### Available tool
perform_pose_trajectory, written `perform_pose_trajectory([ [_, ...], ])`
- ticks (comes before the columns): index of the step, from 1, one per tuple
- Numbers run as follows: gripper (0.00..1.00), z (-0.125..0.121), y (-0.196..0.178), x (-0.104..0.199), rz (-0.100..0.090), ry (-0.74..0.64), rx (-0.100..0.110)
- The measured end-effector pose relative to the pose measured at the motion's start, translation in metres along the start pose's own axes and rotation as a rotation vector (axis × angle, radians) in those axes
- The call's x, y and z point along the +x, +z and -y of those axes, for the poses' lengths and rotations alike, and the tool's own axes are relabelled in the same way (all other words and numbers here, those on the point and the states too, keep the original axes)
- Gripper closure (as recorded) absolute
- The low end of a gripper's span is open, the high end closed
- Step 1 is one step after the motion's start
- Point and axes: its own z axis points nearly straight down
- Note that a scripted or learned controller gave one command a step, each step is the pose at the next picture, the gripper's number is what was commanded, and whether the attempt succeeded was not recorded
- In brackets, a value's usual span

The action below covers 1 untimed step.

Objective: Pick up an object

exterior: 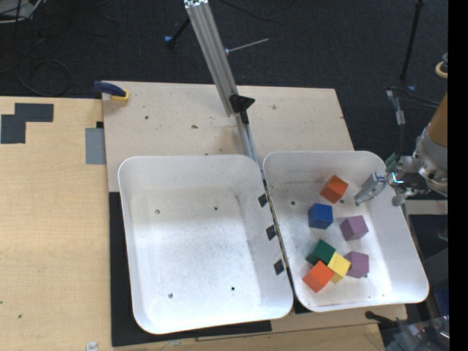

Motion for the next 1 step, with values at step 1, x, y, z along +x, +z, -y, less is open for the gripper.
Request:
perform_pose_trajectory([
  [1,0.0,-0.0008,-0.0026,-0.0004,0.001,0.0,-0.005],
])
